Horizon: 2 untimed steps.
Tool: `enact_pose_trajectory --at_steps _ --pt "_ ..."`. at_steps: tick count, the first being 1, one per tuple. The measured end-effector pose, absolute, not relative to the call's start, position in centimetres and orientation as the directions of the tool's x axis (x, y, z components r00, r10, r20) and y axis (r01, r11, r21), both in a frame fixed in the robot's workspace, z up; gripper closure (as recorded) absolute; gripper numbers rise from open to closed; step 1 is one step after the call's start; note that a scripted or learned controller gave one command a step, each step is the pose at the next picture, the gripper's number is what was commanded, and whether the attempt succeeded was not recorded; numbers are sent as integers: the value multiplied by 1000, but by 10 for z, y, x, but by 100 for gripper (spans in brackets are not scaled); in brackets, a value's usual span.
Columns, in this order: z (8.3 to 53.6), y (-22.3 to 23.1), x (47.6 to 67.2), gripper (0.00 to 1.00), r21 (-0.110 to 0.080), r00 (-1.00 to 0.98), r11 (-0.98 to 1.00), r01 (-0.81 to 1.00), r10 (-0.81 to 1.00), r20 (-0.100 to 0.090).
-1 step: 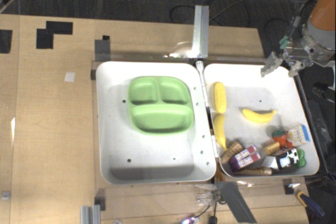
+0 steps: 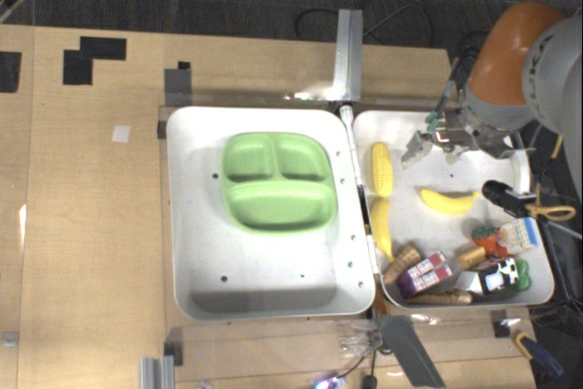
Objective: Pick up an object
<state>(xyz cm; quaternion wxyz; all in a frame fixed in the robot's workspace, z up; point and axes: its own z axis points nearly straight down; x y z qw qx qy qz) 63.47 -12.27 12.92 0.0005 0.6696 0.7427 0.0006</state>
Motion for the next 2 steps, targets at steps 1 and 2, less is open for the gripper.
enact_pose_trajectory --at_steps 1,2 --pt "96 -96 641 0 7 -303 303 953 953 -3" --pt "88 -118 665 0 11 -186 186 982 983 -2"
